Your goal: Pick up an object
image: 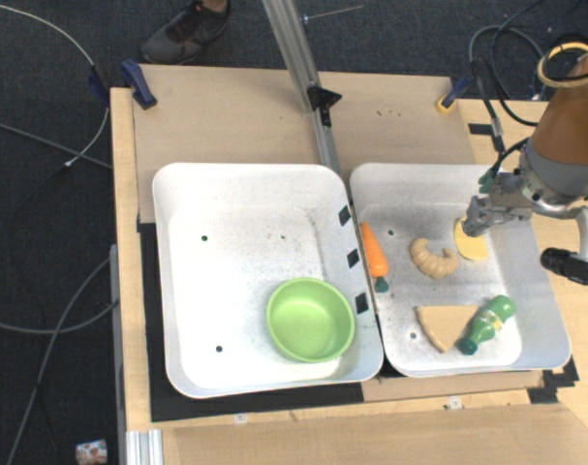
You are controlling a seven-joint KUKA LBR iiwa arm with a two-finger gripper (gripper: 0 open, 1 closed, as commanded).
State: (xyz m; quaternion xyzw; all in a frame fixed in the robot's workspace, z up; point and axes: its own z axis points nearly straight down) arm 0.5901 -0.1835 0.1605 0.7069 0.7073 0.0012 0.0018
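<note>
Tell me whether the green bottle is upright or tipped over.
Tipped over: the green bottle lies on its side in the right bin, against the tan wedge.

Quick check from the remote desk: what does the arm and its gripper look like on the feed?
The arm comes in from the right: an orange band above a pale grey wrist section. Black cables loop behind it. The gripper is a small grey metal unit at its end, over the right bin.

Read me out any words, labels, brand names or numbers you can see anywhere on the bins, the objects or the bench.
None can be read.
Green bottle: no legible label.
Small packet at the bottom left, on the floor beside the bench: some print, too small and blurred to read.
White bins, green bowl, carrot: no text.
</note>
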